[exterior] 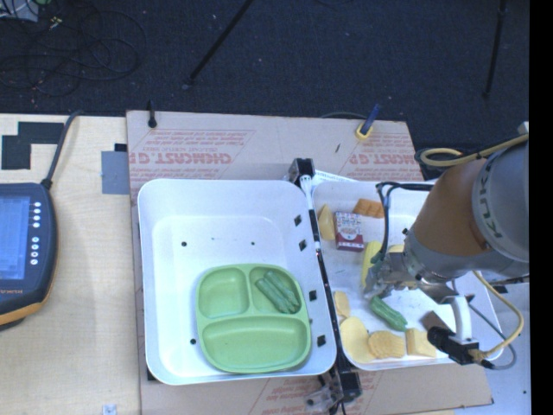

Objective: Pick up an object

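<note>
Seen from above at a slant: two shallow white bins side by side on a cardboard sheet [259, 145] printed with red lettering. In the left bin [173, 223], a green divided plate [252, 318] toward the near side, with green bean pods [277, 291] lying in its upper right compartment. In the right bin [333, 193], a scatter of toy food: a small red and white carton [349, 230] near the far wall, an orange block [370, 207] just beside it, a pale yellow piece [326, 224] against the left wall, a yellow-green piece [371, 253] near the middle, and a dark green pepper-like vegetable [388, 312] lying slantwise below it. Along the near wall, round yellow crackers or chips [352, 330], a ridged one [386, 345] next to them, and a yellow wedge [420, 343] further right. Reaching in from the right, the grey arm with its orange band [454, 206], bent down over the right bin. Low in the bin, the gripper [380, 284], its tip just above the upper end of the green vegetable, close to it or touching; contact too hard to judge. Cannot tell whether the pincer stands apart or together, hidden among dark metal parts and cables. Nothing visibly clamped. On the wooden bench at far left, a control pendant [22, 245] with a blue screen.
</note>
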